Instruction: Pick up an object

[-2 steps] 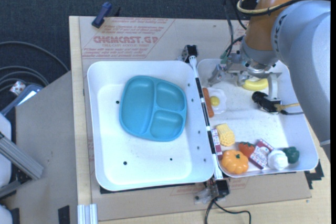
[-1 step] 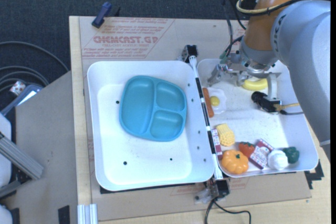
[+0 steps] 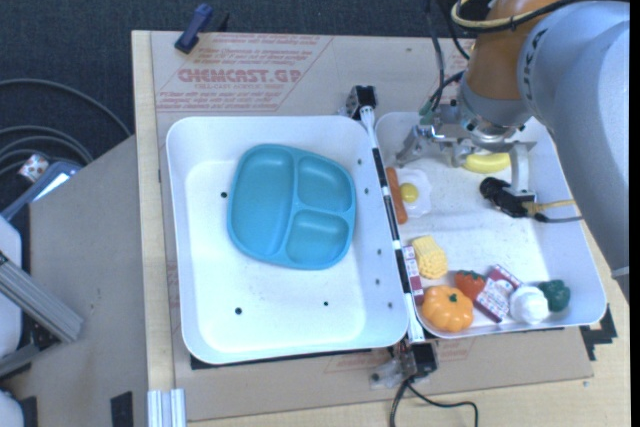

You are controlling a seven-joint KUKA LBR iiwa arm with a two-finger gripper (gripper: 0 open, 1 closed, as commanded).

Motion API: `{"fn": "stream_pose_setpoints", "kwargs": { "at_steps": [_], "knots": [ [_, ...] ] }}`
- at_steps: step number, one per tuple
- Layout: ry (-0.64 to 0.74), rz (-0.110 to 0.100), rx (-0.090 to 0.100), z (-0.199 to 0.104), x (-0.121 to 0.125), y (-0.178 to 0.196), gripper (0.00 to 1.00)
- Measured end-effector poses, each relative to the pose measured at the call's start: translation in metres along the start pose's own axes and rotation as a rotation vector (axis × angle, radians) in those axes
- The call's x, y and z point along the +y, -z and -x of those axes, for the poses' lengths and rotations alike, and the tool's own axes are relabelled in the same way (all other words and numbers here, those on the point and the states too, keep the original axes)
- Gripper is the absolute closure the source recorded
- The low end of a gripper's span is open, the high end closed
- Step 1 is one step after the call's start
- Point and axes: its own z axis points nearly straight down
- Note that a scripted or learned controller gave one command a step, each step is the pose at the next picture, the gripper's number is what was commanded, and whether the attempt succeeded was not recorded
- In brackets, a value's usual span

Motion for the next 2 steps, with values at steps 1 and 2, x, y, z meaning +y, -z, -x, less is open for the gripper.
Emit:
{"fn": "stream_pose_setpoints", "kwargs": {
  "at_steps": [1, 2],
  "knots": [
    [0.001, 0.004, -0.001, -0.0003, 0.005, -0.0002, 0.0],
    [0.001, 0.004, -0.001, 0.0003, 0.0049, -0.0001, 0.0]
  ]
}}
